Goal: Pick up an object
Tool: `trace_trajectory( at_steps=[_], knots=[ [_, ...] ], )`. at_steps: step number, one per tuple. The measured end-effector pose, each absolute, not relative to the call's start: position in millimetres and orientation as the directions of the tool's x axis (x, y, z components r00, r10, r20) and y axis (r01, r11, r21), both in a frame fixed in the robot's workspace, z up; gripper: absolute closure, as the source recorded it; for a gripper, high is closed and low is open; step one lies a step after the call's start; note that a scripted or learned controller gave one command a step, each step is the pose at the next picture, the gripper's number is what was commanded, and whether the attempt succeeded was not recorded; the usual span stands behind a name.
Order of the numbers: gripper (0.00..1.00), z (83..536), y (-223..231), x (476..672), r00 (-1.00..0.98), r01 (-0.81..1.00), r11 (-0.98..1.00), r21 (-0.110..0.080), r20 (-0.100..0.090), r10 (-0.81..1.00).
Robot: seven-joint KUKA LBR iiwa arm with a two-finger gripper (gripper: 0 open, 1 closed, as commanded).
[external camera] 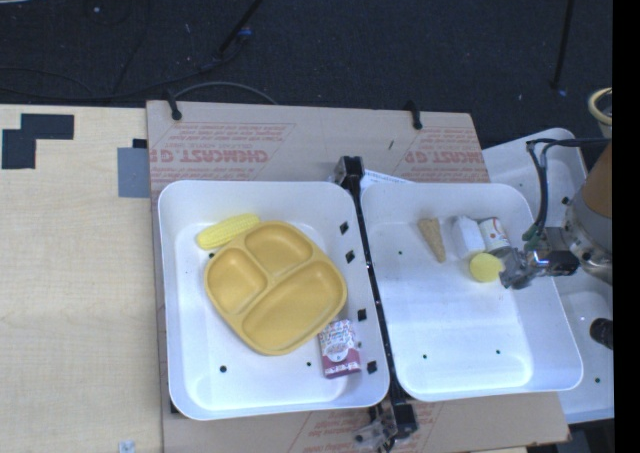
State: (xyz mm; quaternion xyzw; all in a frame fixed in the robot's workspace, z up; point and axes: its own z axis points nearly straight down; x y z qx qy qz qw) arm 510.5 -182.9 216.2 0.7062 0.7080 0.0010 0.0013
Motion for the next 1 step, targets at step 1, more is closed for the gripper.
trace_trajectory(
  at_steps=[1],
  knots=[
    [1.00, 269.2, -183.5, 511.6, -0.002, 1.000, 0.002, 0.004, -0.001, 1.000]
  ],
)
